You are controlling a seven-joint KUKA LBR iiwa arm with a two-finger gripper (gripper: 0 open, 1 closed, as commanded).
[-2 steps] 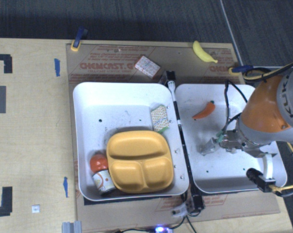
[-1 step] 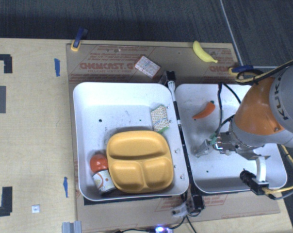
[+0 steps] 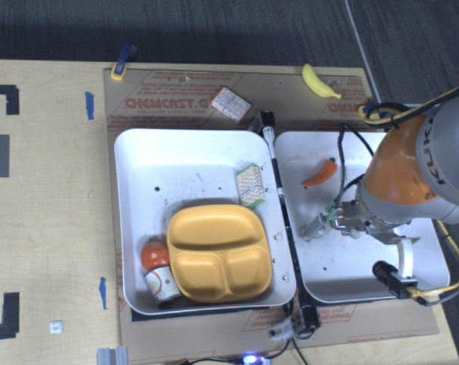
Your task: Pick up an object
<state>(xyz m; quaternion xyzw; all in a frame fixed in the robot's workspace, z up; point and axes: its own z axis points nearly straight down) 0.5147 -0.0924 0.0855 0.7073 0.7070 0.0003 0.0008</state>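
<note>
Down at the near edge of the worktop (image 3: 47, 226), cables (image 3: 294, 327) bunch up just below the gap between the two bins. Left bin (image 3: 131, 158) is busy: a big yellow tray (image 3: 218, 251) with compartments fills its near half, a red-and-white can (image 3: 158, 271) wedged against the tray's left side, and a small patterned packet (image 3: 250, 184) sitting just behind the tray. Over in the right bin (image 3: 343, 289), an orange carrot (image 3: 319, 174) lies near the far left corner, apart from everything. The arm (image 3: 412, 166) reaches in from the right, and its end effector (image 3: 321, 224) is low over the right bin floor, near the carrot. Whether it's apart or together, I can't tell from here. A yellow banana (image 3: 319, 82) rests on the cardboard (image 3: 176, 101) behind the bins.
</note>
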